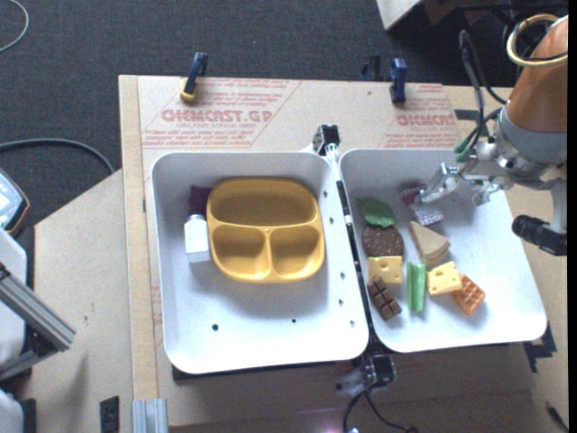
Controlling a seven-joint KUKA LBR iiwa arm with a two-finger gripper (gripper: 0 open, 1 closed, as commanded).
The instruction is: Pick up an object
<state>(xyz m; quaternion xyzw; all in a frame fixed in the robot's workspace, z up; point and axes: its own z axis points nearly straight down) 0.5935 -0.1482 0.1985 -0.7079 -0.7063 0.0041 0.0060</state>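
Note:
My gripper (pixel 436 193) hangs over the back of the right bin (pixel 505 323), reaching in from the right below the orange-banded wrist. Just under and left of its tip lie a small dark red piece (pixel 411 192) and a pale purple-edged piece (pixel 428 215); whether it touches either is unclear. Toy foods lie in front of it: a green leaf (pixel 377 211), a brown round slice (pixel 382 240), a cheese cube (pixel 386 269), a chocolate bar (pixel 384 298), a green stick (pixel 416 286), a sandwich wedge (pixel 430 243), another cheese piece (pixel 443 279) and a waffle (pixel 468 295).
The left bin (pixel 180 332) holds a yellow divided plate (pixel 265 228), a small white bottle (pixel 196 238) and a dark purple item (pixel 199 196). Clamps (pixel 192 78) (pixel 397 79) stand at the board's back edge. A black arm part (pixel 541 234) overhangs the right bin's right rim.

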